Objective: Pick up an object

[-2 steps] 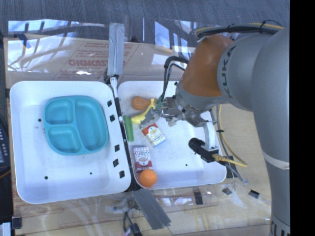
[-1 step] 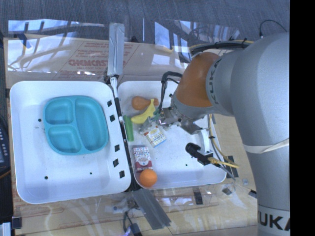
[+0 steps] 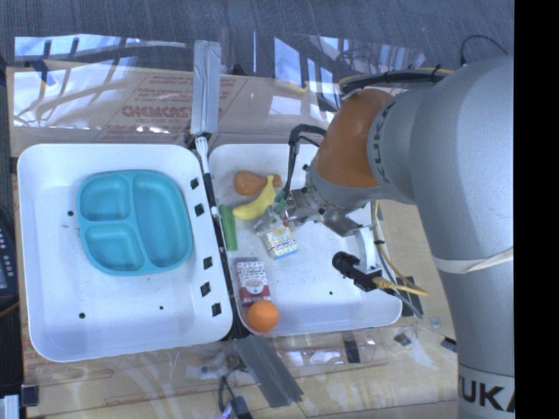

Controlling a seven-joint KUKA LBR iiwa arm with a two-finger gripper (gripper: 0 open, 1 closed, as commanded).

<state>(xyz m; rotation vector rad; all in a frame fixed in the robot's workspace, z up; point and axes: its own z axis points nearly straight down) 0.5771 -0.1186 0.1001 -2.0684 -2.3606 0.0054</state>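
The right bin (image 3: 349, 308) holds several small things. A yellow banana (image 3: 255, 206) lies near its back left, next to a brown-orange piece (image 3: 249, 182). A green stick (image 3: 229, 228) lies along the left wall. A small white carton (image 3: 280, 242) sits mid-bin, with a red box (image 3: 251, 277) and an orange (image 3: 262, 316) nearer the front. My gripper (image 3: 286, 206) is low over the bin, just right of the banana and just behind the carton. The wrist hides what is under it.
The left bin (image 3: 52, 304) holds a teal divided plate (image 3: 135, 221). A black ridge (image 3: 210, 243) separates the two bins. The grey arm with its orange band (image 3: 349, 142) covers the right bin's back right. A black part (image 3: 354, 271) with cables hangs over the right side.
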